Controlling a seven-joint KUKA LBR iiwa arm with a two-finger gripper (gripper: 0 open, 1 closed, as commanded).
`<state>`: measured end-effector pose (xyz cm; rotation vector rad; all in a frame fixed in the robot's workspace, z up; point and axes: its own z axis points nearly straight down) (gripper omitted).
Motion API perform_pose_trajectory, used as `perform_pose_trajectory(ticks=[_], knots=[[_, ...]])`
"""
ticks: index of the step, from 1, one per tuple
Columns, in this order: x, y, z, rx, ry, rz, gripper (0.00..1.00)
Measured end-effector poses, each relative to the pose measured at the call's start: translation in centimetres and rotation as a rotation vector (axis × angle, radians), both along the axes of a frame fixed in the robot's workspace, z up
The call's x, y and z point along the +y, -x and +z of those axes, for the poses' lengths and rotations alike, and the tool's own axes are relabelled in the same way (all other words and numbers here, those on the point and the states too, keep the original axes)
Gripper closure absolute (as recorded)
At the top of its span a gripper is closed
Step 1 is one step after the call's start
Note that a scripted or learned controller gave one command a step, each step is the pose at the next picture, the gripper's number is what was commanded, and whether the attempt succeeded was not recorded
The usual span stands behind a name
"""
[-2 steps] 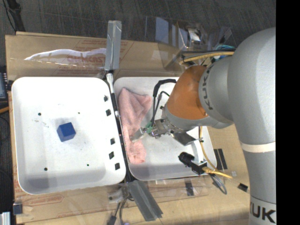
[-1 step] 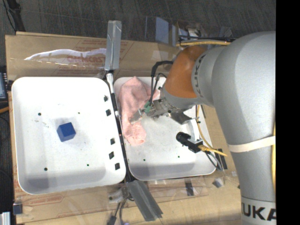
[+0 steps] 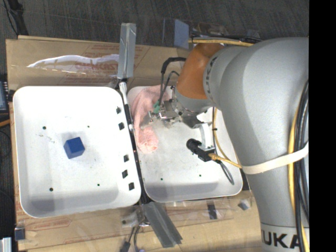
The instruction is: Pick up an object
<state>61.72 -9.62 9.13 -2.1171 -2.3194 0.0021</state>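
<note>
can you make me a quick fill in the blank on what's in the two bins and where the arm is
1. The blue cube lies in the ______ bin as the camera sees it.
2. The soft cloth in the right bin is ______ in colour.
3. The arm's claw is over the ______ bin.
4. The band above the arm's wrist is ______.

Missing words: left; pink; right; orange

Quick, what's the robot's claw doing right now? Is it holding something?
Gripper: down at the pink cloth in the right bin; whether it is open, closed or holding anything cannot be told.
</note>
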Motion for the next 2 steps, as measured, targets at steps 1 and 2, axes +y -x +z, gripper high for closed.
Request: perform_pose_trajectory(ticks=[1, 2], knots=[[-6.4, -4.0, 0.7, 0.003, -0.001, -0.099, 0.0], [-6.6, -3.8, 8.1, 0.001, -0.001, -0.114, 0.0]])
